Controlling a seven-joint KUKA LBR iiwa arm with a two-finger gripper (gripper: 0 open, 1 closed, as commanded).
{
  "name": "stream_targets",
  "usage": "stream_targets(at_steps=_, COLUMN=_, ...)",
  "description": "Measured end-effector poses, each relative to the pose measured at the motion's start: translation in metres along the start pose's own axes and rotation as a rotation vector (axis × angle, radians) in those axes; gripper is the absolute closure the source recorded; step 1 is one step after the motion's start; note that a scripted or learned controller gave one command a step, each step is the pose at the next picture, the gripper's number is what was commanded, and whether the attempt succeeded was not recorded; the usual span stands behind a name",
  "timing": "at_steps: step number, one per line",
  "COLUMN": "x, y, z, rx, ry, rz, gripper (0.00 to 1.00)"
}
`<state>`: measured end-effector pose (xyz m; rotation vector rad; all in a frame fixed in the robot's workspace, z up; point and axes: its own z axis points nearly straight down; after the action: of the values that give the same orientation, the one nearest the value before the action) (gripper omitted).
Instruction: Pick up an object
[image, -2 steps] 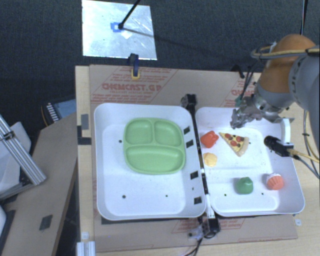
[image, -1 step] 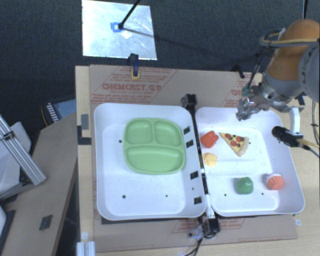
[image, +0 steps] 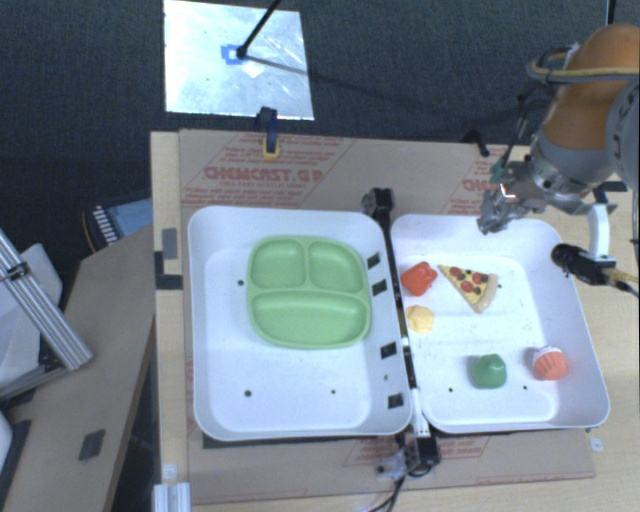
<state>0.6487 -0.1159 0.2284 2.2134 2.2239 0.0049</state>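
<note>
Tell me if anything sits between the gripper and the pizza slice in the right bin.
Nothing visible does. The gripper hangs over the right bin's far edge, and the pizza slice lies just in front of it on bare white floor. The red toy sits off to the slice's left.

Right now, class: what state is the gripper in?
Gripper: cannot be told; it hangs above the right bin's far edge, nothing visibly held.
</note>
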Motion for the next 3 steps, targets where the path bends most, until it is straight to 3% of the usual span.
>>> stream_targets(at_steps=2, x=0.105, y=-0.014, z=-0.016, rx=0.003, ry=0.002, rz=-0.005, gripper=1.00)
stream_targets(at_steps=3, x=0.158, y=-0.021, z=-0.002, rx=0.005, ry=0.003, rz=-0.005, gripper=1.00)
